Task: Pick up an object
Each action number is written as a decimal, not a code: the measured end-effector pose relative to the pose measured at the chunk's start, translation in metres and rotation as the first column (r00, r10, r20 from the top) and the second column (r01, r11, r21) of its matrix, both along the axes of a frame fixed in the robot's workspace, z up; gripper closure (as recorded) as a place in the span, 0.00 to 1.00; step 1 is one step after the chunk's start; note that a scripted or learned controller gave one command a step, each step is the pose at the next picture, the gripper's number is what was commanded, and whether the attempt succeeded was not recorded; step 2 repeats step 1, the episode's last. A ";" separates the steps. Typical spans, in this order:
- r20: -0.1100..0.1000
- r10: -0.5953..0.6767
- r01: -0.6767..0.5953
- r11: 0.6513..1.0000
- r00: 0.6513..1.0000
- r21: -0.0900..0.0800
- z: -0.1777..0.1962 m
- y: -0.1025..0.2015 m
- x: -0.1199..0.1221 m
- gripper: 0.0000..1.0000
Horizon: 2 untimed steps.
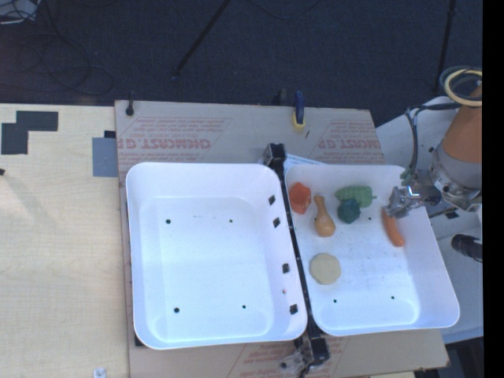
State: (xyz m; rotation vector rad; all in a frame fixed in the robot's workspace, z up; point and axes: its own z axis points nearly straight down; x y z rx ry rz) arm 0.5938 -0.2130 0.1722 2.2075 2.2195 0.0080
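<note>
Right now the gripper point(403, 199) hovers at the right bin's point(409, 309) far right edge, its state impossible to tell, with the orange carrot point(393, 230) lying just below it, long axis running roughly top-to-bottom in this view.

Single fixed cam above bench, looking down at slant. Mid-range: both white bins fit in frame, left bin point(205, 254) and right bin point(370, 250) side by side, centre-low. Dark floor w/ cables across top. Arm point(461, 144) enters from right edge. No 2nd view, so no overlap.
</note>
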 end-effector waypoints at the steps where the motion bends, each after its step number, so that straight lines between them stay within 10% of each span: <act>1: -0.018 -0.009 0.009 1.000 1.000 0.008 0.024 0.031 -0.086 1.00; 2: -0.018 -0.009 0.009 1.000 1.000 0.008 0.024 0.031 -0.086 1.00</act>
